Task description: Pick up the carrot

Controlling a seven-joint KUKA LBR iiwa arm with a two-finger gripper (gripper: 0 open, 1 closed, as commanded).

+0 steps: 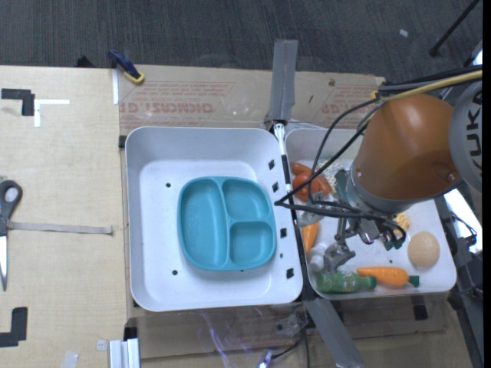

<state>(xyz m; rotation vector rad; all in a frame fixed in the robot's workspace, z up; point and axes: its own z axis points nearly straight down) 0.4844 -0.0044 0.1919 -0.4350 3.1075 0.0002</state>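
1. Carrot (383, 275), orange with a green stub at its right end, lying flat near the front wall of the right bin (441, 284).
2. Just left of it, touching or nearly so, a green vegetable-shaped toy (345, 284) lying along the same front wall.
3. Just right of and slightly above the carrot, a beige egg (423, 249).
4. Another orange piece (308, 236) by the bin's left wall, with a red-orange item (308, 181) farther back, partly hidden behind cables.
5. Small yellow object (400, 222) peeking out beside the wrist; too covered to name.
6. Gripper (334, 254) hanging low over the right bin, above the green toy and left of the carrot; cannot tell whether fingers are apart or together; nothing seen between them.
7. Arm's orange band (404, 148) covering much of the bin's back half.
8. Left bin (146, 228) holding a teal divided plate (227, 223) with three compartments.
9. Scissors (6, 221) on the bench at far left.
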